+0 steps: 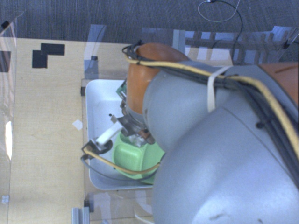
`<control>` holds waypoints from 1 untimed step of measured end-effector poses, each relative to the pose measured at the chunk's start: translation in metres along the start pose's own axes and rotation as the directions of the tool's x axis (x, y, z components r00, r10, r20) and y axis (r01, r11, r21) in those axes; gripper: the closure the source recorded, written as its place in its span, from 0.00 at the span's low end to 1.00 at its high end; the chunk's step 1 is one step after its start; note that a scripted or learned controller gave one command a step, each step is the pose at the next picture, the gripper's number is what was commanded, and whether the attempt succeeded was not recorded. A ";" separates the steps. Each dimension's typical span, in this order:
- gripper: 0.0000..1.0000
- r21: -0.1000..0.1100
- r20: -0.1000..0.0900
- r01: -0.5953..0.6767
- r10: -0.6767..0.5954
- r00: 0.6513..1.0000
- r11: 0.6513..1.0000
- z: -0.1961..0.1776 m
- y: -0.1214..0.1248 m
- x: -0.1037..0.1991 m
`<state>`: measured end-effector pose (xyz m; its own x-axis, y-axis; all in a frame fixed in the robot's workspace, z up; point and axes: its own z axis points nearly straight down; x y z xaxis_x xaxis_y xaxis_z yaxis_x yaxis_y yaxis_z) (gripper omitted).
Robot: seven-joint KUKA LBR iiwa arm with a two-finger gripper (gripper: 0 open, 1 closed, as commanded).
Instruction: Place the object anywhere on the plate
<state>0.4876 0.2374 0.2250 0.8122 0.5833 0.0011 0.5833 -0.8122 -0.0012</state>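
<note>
where the jaws (132, 135) hang, green object (128, 156) just below, on plate (152, 160)

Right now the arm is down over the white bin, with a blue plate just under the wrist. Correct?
Not quite: the plate is green, not blue. The camera view shows it lying in the white bin, just under the wrist, with the arm down over it.

Arm (224, 148): smooth grey shell, satin sheen; orange band (140, 85) glossy. Bin (100, 106): smooth white plastic. Plate (140, 164): pale green plastic, matt. Bench (42, 139): light wood-look, matt. Floor (140, 6): dark ribbed carpet.
</note>
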 end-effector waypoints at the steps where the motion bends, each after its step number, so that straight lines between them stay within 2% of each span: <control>1: 1.00 0.000 0.002 0.153 -0.153 0.988 0.988 0.021 0.001 -0.002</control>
<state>0.4864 0.2351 0.2038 0.7136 0.7006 -0.0007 0.7006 -0.7136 -0.0008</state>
